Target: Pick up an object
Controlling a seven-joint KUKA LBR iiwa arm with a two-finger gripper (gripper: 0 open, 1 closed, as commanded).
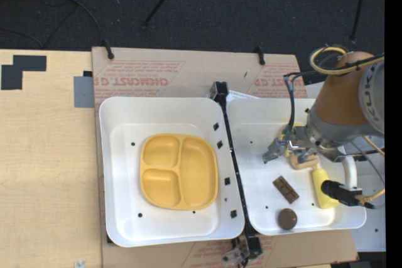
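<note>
With the arm [352, 97] low over the right bin [254, 135], we can't tell the hand [281, 149] state. We'd target the tan block [304, 162] just beside it, centring before closing; brown bar [286, 189] and disc [287, 218] lie near.

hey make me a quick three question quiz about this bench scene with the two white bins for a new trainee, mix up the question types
1. True or false: the yellow divided plate lies in the right bin.
2. Multiple choice: which thing lies nearest the front edge of the right bin? A) the round brown disc B) the brown rectangular bar C) the tan block
3. Fill in: the gripper hangs over the ____ bin.

Key
1. False; the plate lies in the left bin.
2. A
3. right
</note>
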